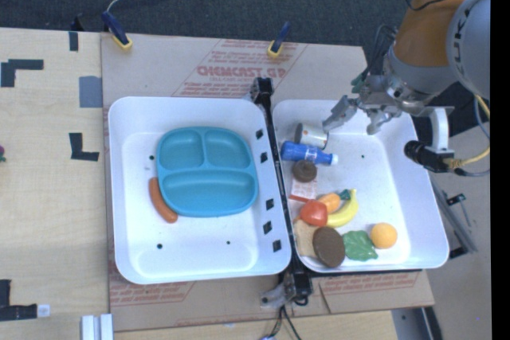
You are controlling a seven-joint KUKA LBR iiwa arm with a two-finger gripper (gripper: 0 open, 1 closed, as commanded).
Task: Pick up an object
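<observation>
Your gripper (356, 115) hangs over the far edge of the right bin (414, 195), toward its far right corner, with the two fingers spread apart and nothing between them. The nearest candidate is the small silver can (311, 134), lying on its side just beside the left fingertip, toward the bin's left wall. Right in front of it, on the near side, lies the blue bottle (307, 153), its long axis running roughly across the bin, left wall to right wall, with its white cap pointing right. So what you want sits left of and slightly nearer than the jaws. I judge a short shift toward the divider between the bins comes first, then a descent. The rest of the clutter, a red tomato (314, 212), a banana (344, 209), an orange (383, 235) and a brown oval piece (328, 246), crowds the near edge, well apart from the jaws. The left bin (135, 243) holds a blue divided plate (207, 171) and an orange sausage (162, 200).
</observation>
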